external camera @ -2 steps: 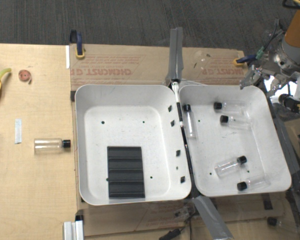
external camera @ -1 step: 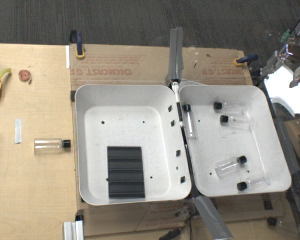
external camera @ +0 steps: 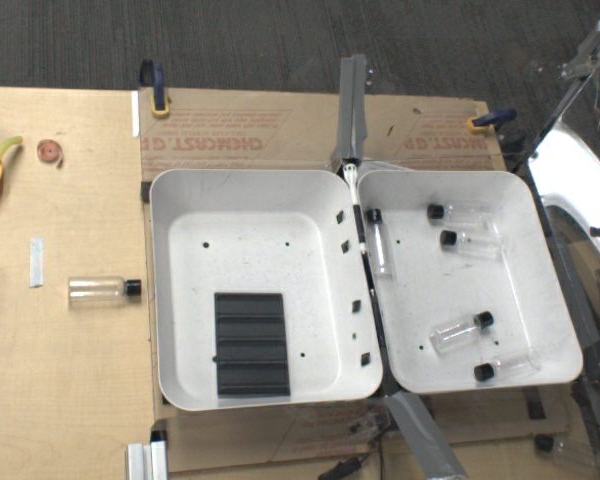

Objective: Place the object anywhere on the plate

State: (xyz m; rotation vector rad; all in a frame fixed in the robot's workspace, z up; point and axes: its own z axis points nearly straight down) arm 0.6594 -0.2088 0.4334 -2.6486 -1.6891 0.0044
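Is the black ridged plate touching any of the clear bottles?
Apart. The camera view shows the black ridged plate in the left bin, the clear bottles in the right bin.

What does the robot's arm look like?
At the picture's right edge sits a smooth white rounded part, probably the robot's, with a thin pale grey piece above it. Markings and cables are too blurry to tell.

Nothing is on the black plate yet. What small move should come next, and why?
Probably bring the arm in over the right bin and come down on the bottle lying apart from the others. Five clear bottles lie there, while the ribbed black plate sits in the left bin with nothing on it.
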